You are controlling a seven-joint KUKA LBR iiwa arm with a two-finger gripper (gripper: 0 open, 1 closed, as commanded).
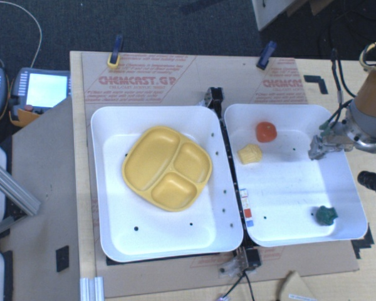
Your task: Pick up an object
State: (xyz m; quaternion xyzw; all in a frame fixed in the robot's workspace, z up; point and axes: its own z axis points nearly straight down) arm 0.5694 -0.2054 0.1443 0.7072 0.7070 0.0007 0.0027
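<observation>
At right edge of the right bin [344, 187], gripper [318, 150], whether open or closed unclear, orange ball [266, 131], yellow chunk [250, 153], green toy [326, 215] lying apart.

Print: "CHEMCAST GP", red, on brown sheet [144, 74] at counter far edge, left | same red print partly readable at far right [282, 80] | small sticker [247, 209] on bin divider, unreadable

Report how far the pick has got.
Nothing looks picked yet. The orange ball, yellow chunk and green object all lie on the floor of the right bin; the yellow tray sits in the left bin. The tool is over the right bin's right side. The grasp and lift are left.
</observation>
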